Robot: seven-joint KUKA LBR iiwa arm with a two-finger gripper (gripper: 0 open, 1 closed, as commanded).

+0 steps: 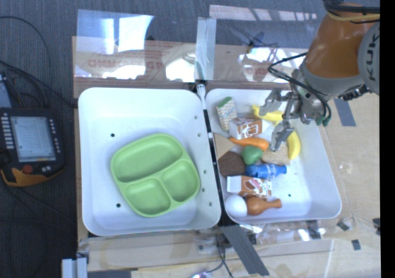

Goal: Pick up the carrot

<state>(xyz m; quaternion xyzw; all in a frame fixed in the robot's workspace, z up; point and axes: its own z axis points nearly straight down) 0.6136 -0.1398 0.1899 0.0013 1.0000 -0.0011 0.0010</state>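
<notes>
The carrot [250,143] is a small orange piece lying flat in the middle of the right bin [324,175], just below a small orange-and-white carton [245,127] and above a green round item [252,155]. My gripper [276,120] hangs over the bin just right of the carrot. It is open, with one grey finger [270,106] up near a yellow item and the other reaching down beside the banana [294,145]. Nothing sits between the fingers. The carrot's right tip lies close to the lower finger.
Crowded around the carrot are a cracker pack [226,112], brown cookie [231,162], blue item [265,170], white egg [235,204] and drumstick [263,206]. The left bin [99,116] holds a green divided plate [155,173]. A pendant [31,141] lies far left.
</notes>
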